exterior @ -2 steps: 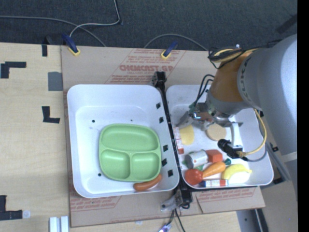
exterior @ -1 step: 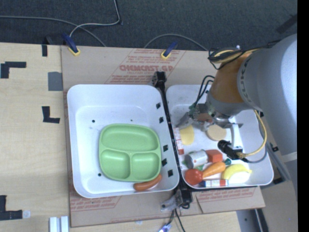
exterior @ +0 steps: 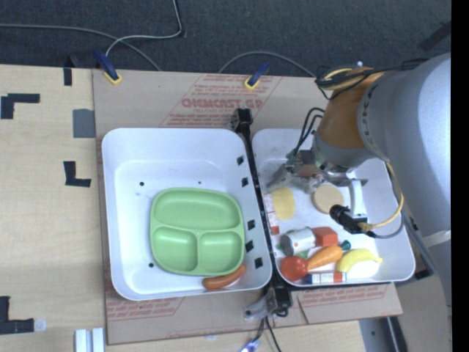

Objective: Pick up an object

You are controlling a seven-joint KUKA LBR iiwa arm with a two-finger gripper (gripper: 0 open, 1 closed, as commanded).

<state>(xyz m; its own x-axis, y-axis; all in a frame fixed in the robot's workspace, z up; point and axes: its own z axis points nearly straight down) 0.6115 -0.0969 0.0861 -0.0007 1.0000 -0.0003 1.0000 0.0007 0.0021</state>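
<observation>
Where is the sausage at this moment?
The sausage lies in the left bin, at its near edge, just below the green divided plate and close to the wall between the two bins.

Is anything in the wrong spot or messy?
Yes: the sausage lies on the left bin floor against the green tray, not in a compartment. The other toy foods sit heaped in the right bin.
</observation>
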